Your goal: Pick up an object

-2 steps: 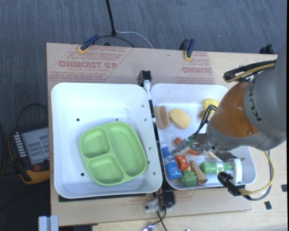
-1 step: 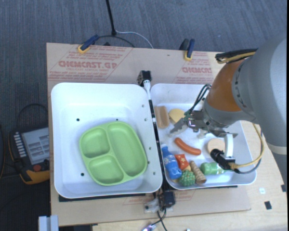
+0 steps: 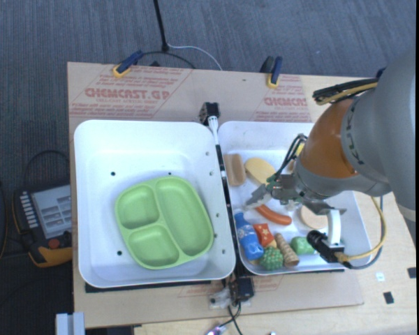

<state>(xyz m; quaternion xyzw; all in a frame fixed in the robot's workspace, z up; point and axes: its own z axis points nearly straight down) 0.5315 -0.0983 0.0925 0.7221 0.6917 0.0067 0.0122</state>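
White plastic bins sit side by side on a cardboard-covered bench. The left bin [image 3: 98,159] holds a green divided plate [image 3: 164,222]. The right bin [image 3: 359,222] holds a scatter of toy food: a red sausage [image 3: 274,216] near the middle, a yellow piece [image 3: 260,168] and a tan stick [image 3: 234,169] toward the back, and a blue bottle [image 3: 248,238], a green bumpy piece [image 3: 271,259] and a brown piece [image 3: 286,250] along the front edge. The grey arm with its orange band reaches in from the right, and its claw [image 3: 276,189] hangs low over the middle of the right bin, just above the sausage (whether the claw is spread or clenched cannot be told; the wrist hides it). Nothing visibly sits in its grasp. To pick well, it probably should centre over the sausage, straddle its narrow width, and descend straight before closing.
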